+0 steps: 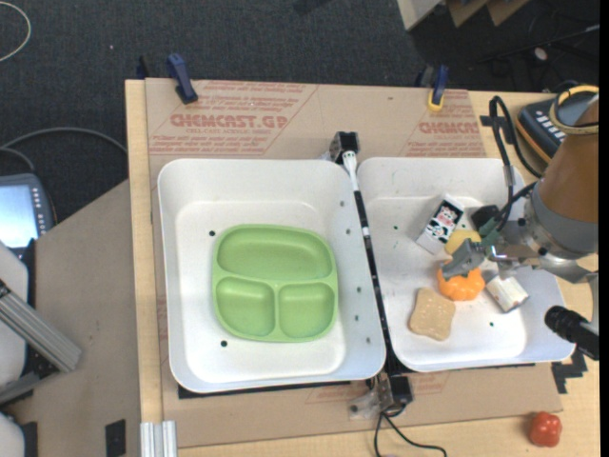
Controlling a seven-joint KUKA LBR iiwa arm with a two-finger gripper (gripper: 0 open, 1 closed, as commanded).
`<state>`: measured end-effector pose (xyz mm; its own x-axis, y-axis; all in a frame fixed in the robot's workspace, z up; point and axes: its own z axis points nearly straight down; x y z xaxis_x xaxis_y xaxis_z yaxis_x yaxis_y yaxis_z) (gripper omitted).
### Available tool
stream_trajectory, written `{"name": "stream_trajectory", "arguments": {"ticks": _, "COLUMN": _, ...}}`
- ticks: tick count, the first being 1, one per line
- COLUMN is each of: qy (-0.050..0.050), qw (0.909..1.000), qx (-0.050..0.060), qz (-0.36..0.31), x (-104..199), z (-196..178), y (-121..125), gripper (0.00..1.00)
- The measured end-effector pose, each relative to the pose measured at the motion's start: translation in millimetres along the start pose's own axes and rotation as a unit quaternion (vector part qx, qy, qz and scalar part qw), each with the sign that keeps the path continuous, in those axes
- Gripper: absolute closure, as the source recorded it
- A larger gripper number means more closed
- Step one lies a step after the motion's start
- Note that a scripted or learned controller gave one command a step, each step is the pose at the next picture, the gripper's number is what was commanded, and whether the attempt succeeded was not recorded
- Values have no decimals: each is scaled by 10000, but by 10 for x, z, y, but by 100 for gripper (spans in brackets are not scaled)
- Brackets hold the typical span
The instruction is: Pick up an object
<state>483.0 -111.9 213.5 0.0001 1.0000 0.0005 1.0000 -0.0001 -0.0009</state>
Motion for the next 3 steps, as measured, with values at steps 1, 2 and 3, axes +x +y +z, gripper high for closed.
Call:
{"name": "stream_trajectory", "arguments": {"ticks": 1, "qy": 7, "qw": 10000, "qx": -5, "qz": 12, "x": -58, "z": 1330, "y": -35, "gripper": 0}}
{"name": "stream_trajectory", "arguments": {"ticks": 2, "qy": -15, "qw": 10000, "qx": -48, "qz": 10, "x": -70, "z": 1161, "y": -17, "gripper": 100}}
{"name": "stream_trajectory", "arguments": {"ticks": 3, "qy": -19, "qw": 10000, "qx": -53, "qz": 14, "x": -69, "z": 1066, "y": -19, "gripper": 100}}
